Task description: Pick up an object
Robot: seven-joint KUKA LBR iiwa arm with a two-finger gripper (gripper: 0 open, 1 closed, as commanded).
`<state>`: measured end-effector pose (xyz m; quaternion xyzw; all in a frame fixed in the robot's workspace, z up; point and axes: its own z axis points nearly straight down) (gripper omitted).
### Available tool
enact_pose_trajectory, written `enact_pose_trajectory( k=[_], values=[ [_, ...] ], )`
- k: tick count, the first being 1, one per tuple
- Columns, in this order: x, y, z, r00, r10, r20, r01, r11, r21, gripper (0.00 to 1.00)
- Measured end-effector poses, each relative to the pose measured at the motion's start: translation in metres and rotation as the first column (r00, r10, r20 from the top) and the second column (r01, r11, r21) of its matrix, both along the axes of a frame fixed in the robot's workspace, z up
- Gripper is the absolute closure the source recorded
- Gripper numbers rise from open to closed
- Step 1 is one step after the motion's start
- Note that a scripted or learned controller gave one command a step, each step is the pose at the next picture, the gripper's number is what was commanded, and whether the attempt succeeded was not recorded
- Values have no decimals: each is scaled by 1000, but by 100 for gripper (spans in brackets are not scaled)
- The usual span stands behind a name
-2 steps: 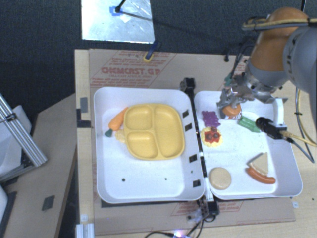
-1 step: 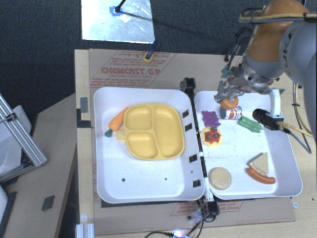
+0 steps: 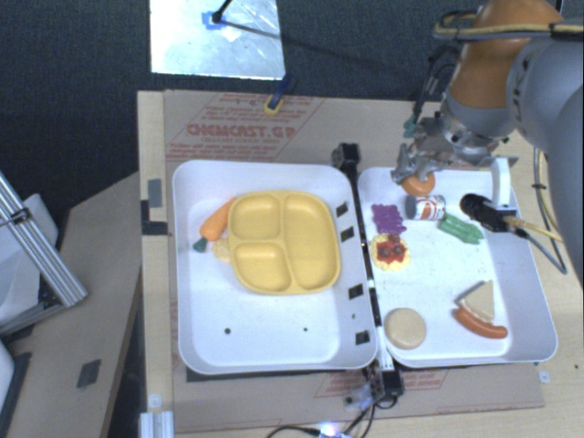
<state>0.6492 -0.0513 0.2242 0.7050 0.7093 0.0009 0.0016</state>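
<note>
- The two white bins sit side by side on a cardboard sheet with red print on it, spread over the counter.
- Left bin has a yellow divided plate in the middle, with a carrot touching its left edge.
- A black divider strip runs between the two bins.
- Shiny silver panel up top against the dark backdrop, with a bit of blue tape on it and a thin black rod crossing it.
- Small yellow clip-like thing at the top edge of the cardboard.
- Metal frame bars at the far left.
</note>
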Motion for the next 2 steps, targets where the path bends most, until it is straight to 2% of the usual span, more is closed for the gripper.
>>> enact_pose_trajectory(
  k=[2],
  values=[
    [-7,1,7,1000,-2,-1,2,1000,0,100]
  ],
)
